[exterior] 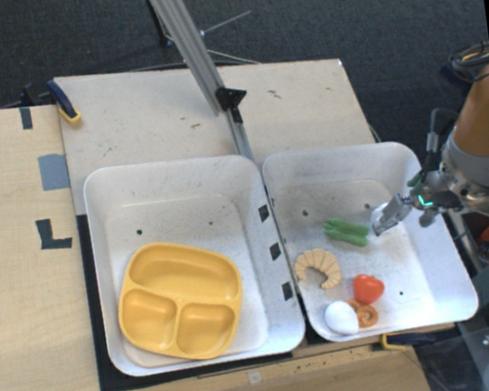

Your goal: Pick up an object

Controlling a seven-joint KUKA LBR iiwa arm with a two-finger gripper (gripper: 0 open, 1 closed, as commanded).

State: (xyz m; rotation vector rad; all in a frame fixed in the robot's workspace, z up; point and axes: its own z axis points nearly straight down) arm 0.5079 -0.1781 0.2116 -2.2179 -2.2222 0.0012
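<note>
In the camera view, the gripper (390, 216) hovers over the right bin (439, 298). Whether it is open I cannot tell. The green object (347, 232) lies just beside it at nine o'clock, its long axis running ten-to-four.

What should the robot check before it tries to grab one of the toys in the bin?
1. Toys to pick in the right bin: ok. A green piece, a croissant, a red piece and a white egg lie there.
2. Gripper near a toy: ok. It is just right of the green piece.
3. Nothing between the fingers yet: ok, nothing shows there.
4. Fingers open wide enough: cannot tell.
5. Target apart from others: ok for the green piece; not ok for the egg, which touches an orange bit.
6. Yellow tray out of the way: ok, it sits in the left bin.
</note>
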